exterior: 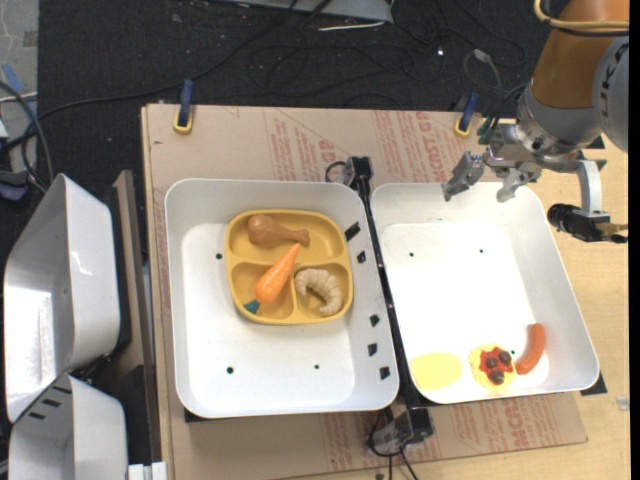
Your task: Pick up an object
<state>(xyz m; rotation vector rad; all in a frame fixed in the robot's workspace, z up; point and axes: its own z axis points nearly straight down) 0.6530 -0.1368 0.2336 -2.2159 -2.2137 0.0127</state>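
Since the gripper (481, 181) hangs over the right bin's (470, 230) far rim with fingers (460, 180) spread wide and nothing between them, no pick has begun; likely targets, a sausage (531, 348), pizza piece (493, 364) and yellow disc (436, 370), lie along the near wall, well apart; the left bin's tray (240, 290) groups drumstick (276, 231), carrot (278, 275) and shrimp (320, 288).

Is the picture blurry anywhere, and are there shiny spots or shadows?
In the camera view, the yellow tray with its carrot looks sharp; the tool and arm look a bit soft; the left bin shows gentle shading inside its rim; the right bin is brightly lit, without harsh glare.
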